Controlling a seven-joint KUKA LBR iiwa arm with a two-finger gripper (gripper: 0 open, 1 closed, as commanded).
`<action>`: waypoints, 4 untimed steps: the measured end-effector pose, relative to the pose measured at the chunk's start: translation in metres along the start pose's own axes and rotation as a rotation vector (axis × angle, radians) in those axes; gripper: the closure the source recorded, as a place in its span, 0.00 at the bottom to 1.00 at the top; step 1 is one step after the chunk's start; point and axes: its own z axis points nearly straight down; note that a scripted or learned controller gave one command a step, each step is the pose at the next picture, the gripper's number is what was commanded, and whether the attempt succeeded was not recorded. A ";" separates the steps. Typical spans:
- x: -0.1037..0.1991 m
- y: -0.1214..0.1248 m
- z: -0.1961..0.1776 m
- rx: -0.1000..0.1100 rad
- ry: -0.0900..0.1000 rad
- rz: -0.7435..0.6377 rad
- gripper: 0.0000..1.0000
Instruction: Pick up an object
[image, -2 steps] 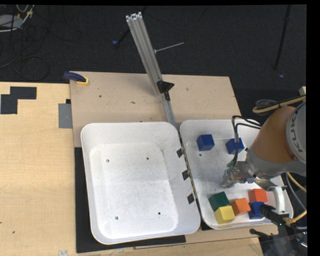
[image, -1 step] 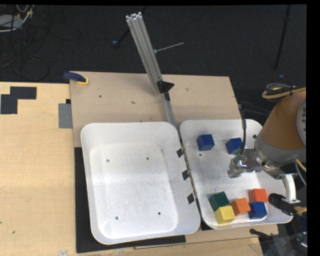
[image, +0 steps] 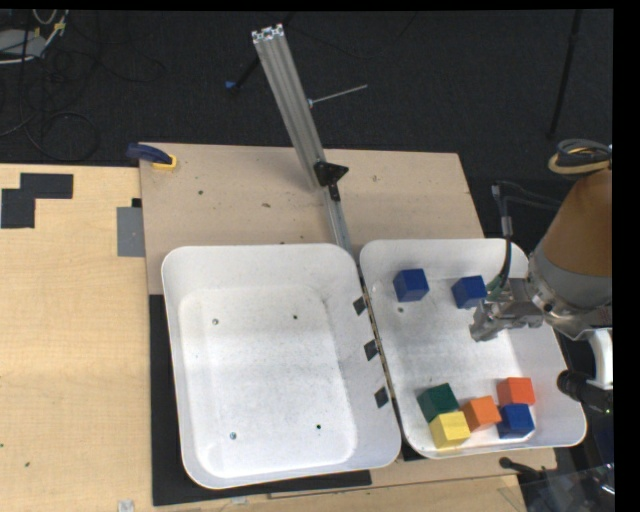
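Over the right bin (image: 420, 330), toward three o'clock, the gripper (image: 490, 322) hangs just beside a blue cube (image: 468, 291); whether it grips anything cannot be told. Another blue cube (image: 410, 284) sits at twelve. Green (image: 437, 401), yellow (image: 449, 428), orange (image: 482, 411), red (image: 516, 390) and blue (image: 515, 420) blocks cluster at five. Left bin (image: 200, 290): smooth speckled white plastic.

The left bin (image: 200, 300) offers broad open floor across the middle of the frame. In the right bin (image: 425, 330) the centre is open. Two blue blocks (image: 410, 284) (image: 468, 291) stand apart near its upper edge, with a gap between them. The hand (image: 490, 322) sits just below the right-hand one. A tight cluster crowds the lower right corner: green block (image: 436, 401), yellow block (image: 449, 428), orange block (image: 482, 411), red block (image: 516, 391), another blue block (image: 515, 420). A slanted metal rail (image: 297, 110) crosses the surface (image: 250, 200) above the bins.
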 end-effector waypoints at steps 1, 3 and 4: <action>0.041 0.021 0.005 0.005 0.001 -0.002 1.00; 0.143 0.053 0.005 0.005 0.003 -0.004 1.00; 0.191 0.069 0.010 0.006 0.002 -0.003 1.00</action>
